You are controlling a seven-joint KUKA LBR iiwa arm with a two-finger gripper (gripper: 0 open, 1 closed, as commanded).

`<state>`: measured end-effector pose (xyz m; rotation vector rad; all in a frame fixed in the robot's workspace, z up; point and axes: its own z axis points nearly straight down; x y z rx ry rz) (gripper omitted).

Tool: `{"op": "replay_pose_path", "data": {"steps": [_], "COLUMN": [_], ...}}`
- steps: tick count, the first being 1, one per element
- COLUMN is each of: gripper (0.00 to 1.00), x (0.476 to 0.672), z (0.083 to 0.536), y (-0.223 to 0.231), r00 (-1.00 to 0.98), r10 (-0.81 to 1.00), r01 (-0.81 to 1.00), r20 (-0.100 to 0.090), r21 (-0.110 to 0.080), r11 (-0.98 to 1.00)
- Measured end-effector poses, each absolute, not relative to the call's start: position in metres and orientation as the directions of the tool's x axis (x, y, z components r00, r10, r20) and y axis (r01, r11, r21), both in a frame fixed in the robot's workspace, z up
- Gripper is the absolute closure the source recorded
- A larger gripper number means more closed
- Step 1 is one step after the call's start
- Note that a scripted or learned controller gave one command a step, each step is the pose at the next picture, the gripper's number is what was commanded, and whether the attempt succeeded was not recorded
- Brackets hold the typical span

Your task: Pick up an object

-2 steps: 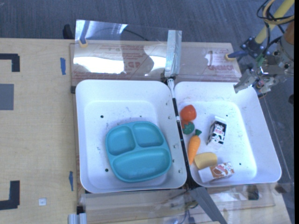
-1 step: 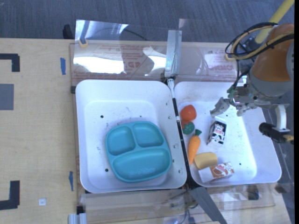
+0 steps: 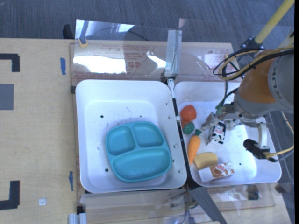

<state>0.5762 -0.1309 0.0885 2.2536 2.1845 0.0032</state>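
My gripper [image 3: 214,125] hangs low over the middle of the right bin [image 3: 268,169], its fingers spread open. A small black-and-white carton [image 3: 217,134] lies on the bin floor just below the fingertips, not gripped. To the left of the gripper sit a red-orange tomato [image 3: 188,113] and a small green piece [image 3: 188,128]. An orange carrot [image 3: 193,146] lies below them. A yellow block [image 3: 205,160] and a white-and-red packet [image 3: 220,170] rest near the bin's front.
The left bin [image 3: 88,106] holds a blue divided plate [image 3: 138,150]. A divider wall [image 3: 176,120] separates the two bins. A black cable end [image 3: 254,147] hangs right of the gripper. Clear panels [image 3: 121,55] stand behind the bins.
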Motion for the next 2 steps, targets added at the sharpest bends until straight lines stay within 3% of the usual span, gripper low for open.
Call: {"op": "replay_pose_path", "data": {"steps": [1, 2], "gripper": [1.0, 1.0], "x": [0.577, 0.554], "z": [0.098, 0.204], "y": [-0.131, -0.084], "r00": [0.032, 0.069], "r10": [0.999, 0.998], "r01": [0.999, 0.998], "r20": [-0.002, 0.001], "r21": [0.006, 0.007], "r11": [-0.032, -0.069]}}
